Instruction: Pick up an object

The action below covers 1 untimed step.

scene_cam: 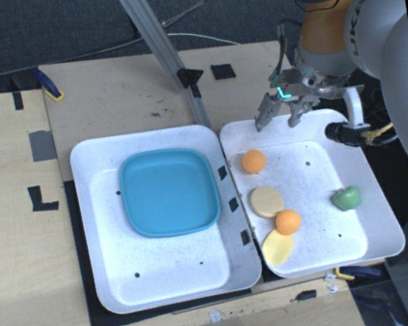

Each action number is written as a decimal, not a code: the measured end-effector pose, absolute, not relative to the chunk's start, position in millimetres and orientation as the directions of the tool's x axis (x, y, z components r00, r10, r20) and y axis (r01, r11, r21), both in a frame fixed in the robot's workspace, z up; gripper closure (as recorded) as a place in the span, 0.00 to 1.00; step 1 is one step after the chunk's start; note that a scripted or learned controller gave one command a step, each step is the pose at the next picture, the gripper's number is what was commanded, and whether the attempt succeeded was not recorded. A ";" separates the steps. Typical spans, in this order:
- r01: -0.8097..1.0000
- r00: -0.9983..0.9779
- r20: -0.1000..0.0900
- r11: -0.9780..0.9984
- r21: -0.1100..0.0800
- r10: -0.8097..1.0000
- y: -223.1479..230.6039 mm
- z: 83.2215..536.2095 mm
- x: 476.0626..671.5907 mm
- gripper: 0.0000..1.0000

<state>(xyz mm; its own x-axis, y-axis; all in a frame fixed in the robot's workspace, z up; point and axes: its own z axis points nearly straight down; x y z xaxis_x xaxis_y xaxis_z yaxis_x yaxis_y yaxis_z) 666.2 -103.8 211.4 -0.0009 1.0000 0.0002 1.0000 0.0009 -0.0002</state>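
Observation:
The right bin (370, 243) holds an orange ball (253, 161) near its left wall, a tan round piece (266, 201) below it, a second orange ball (288, 222), a yellow piece (278, 248) at the front left, and a green object (345, 198) at the right. My gripper (280, 114) hangs over the bin's far edge, above and to the right of the upper orange ball. Its two fingers stand apart with nothing between them.
The left bin (116, 287) carries a blue square plate (168, 191). A grey metal pole (162, 46) slants down to the gap between the bins. Black cables (353, 135) hang at the right bin's far right corner.

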 end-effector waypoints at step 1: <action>1.000 -0.001 0.000 0.001 0.000 1.000 -103.8 211.3 666.1 0.00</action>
